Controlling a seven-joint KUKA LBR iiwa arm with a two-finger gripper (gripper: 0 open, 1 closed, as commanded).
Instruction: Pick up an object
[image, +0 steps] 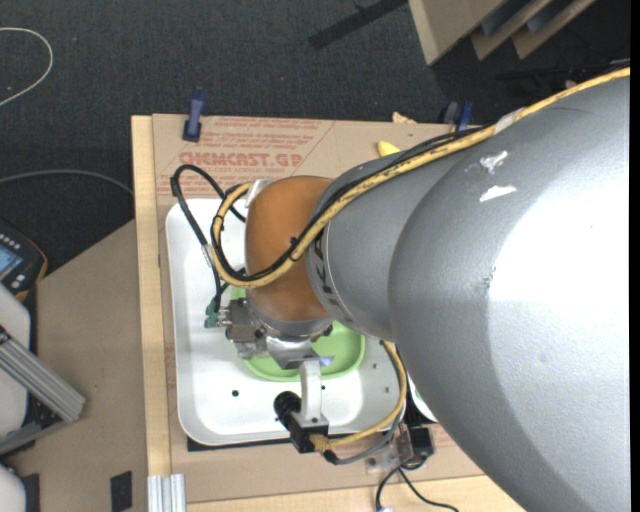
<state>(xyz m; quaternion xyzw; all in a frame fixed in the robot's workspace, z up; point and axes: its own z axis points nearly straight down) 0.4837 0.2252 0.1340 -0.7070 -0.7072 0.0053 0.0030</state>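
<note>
1. Gripper (290, 350) sits low over the left bin (195, 400), hanging off the orange band (285, 250) of the arm (480, 300). Honestly can't tell if it's released or clenched, the wrist body blocks the whole business end from this camera.

2. Only candidate I can spot for picking is a pale green object (345, 352), looks like a shallow dish or lid. It lies right under the claw and pokes out to the claw's right and a bit toward the near edge of the bin. Most of it is hidden beneath the wrist.

3. So the key relation: target is basically straight below, touching or just beside the claw, can't say which. My guess is the move here is a straight drop or a close, not any sideways travel.

4. Long axis of the green thing: what shows runs roughly left-right across the bin floor, but with so much covered I wouldn't bet on it.

5. Black cable (200, 185) and yellow cable (225, 250) loop off the claw's far-left side, clear of the object.
</note>
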